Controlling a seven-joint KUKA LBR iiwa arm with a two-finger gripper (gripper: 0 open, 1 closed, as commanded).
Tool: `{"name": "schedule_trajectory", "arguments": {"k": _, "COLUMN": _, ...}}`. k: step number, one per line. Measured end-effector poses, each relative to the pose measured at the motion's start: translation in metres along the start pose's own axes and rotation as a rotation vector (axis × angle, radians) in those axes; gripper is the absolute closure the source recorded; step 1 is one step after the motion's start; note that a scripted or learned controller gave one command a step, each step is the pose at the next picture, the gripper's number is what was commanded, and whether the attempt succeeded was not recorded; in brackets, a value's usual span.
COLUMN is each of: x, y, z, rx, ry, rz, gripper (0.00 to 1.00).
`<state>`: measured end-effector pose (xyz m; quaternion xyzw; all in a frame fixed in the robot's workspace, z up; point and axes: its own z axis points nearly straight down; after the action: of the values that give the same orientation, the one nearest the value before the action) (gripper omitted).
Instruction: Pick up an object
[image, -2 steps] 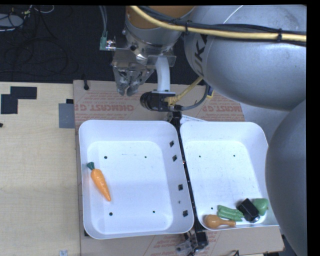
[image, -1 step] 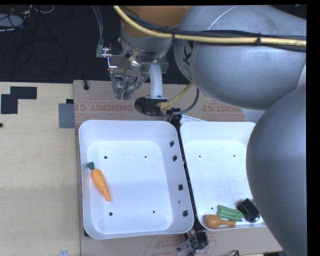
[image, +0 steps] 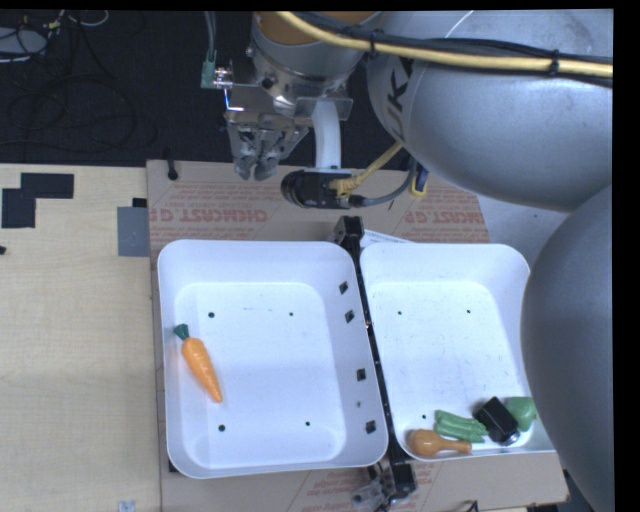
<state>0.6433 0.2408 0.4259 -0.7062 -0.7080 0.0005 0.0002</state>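
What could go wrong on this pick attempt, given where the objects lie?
1. The carrot lies close to the left bin's wall, so a finger may strike the wall.
2. In the right bin, the green pod, black piece and orange gourd are bunched in one corner; the gripper could catch several or none.

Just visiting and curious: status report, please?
Gripper raised behind the bins, fingers together, nothing held. Carrot alone in left bin. Nothing blocking it.
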Motion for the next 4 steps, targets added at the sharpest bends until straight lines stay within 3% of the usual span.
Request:
{"name": "schedule_trajectory", "arguments": {"k": 1, "x": 0.003, "y": 0.000, "z": 0.030, "rx": 0.006, "ry": -0.003, "rz": 0.000, "gripper": 1.00}}
{"name": "schedule_trajectory", "arguments": {"k": 2, "x": -0.013, "y": 0.000, "z": -0.029, "rx": -0.003, "ry": 0.001, "rz": 0.002, "gripper": 1.00}}
{"name": "schedule_trajectory", "arguments": {"k": 3, "x": 0.003, "y": 0.000, "z": -0.117, "rx": -0.006, "ry": 0.003, "rz": 0.000, "gripper": 1.00}}
{"name": "schedule_trajectory", "arguments": {"k": 4, "x": -0.002, "y": -0.018, "z": 0.030, "rx": 0.018, "ry": -0.007, "rz": 0.006, "gripper": 1.00}}
